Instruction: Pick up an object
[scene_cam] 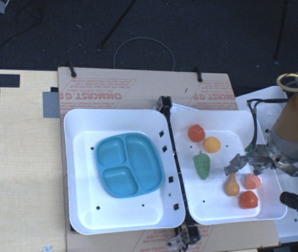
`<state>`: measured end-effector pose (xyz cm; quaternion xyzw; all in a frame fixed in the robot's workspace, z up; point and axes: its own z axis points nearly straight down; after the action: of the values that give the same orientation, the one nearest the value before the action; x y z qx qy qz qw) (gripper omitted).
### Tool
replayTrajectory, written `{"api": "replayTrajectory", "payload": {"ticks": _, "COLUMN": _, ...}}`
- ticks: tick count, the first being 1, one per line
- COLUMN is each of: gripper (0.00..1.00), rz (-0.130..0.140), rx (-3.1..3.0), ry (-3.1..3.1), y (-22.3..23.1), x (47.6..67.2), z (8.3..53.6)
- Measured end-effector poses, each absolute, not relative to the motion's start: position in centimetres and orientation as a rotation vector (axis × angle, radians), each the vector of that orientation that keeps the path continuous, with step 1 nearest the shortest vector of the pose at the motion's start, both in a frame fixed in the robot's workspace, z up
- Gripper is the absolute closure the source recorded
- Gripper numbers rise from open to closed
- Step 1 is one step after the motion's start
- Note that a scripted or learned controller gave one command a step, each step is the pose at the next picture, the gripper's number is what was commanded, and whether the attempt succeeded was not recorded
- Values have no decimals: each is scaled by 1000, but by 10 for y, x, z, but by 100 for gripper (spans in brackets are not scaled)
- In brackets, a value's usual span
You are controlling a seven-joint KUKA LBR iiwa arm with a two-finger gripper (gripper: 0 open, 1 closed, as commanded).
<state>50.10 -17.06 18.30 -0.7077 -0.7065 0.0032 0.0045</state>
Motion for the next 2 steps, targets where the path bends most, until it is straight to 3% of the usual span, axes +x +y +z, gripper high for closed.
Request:
{"api": "replayTrajectory", "payload": {"ticks": 1, "gripper": 0, "rz": 2, "rx": -2221, "ry": -2220, "y": -171, "x": 503, "z": 187}}
{"api": "replayTrajectory", "payload": {"ticks": 2, "gripper": 0, "rz": 6, "rx": -2214, "ry": -2216, "y": -161, "x": 499, "z": 129}}
